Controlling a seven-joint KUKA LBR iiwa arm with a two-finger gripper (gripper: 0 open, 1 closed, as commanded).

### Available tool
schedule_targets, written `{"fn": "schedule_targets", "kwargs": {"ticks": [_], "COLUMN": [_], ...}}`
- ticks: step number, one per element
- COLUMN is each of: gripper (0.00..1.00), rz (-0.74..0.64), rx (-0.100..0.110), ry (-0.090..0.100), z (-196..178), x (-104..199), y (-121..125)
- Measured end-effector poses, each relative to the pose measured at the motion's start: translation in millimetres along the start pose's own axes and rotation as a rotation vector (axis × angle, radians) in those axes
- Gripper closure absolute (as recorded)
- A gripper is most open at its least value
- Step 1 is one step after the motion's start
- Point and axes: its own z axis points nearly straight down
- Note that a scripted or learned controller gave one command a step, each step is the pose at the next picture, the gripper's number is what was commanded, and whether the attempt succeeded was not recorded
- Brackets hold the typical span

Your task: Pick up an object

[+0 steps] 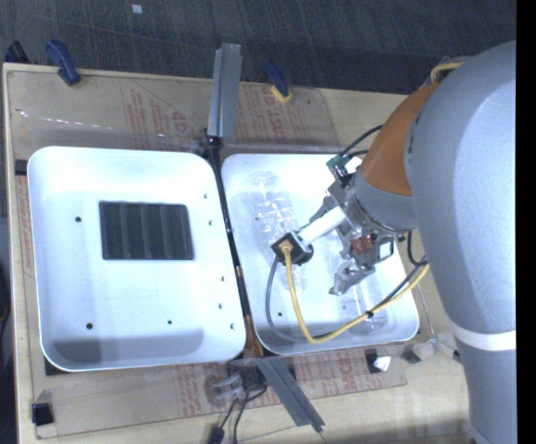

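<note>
A clear, see-through plastic object (269, 206) lies in the upper left part of the right bin (249, 322), faint against the white floor. My gripper (349, 274) hangs low over the middle right of that bin, below the grey wrist and orange band. It is to the right of the clear object and below it in the view, apart from it. A black connector (291, 248) with a yellow cable (342, 326) juts from the wrist toward the bin's centre.
The left bin (45, 340) holds a dark ribbed rectangle (145, 230) on its floor. A grey bar (223, 91) stands at the back between the bins, with blue clamps (62, 60) along the bench's far edge. The arm's large grey body covers the right side.
</note>
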Motion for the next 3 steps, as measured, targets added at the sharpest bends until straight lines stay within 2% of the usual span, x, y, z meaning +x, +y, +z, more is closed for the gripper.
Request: {"fn": "schedule_targets", "kwargs": {"ticks": [1, 2, 3], "gripper": [0.00, 0.00, 0.00], "rz": [-0.119, 0.075, -0.130], "rx": [-0.003, -0.006, -0.002], "ry": [0.003, 0.005, -0.001], "z": [-63, -93, -8], "x": [5, 14, -25], "y": [59, 4, 56]}}
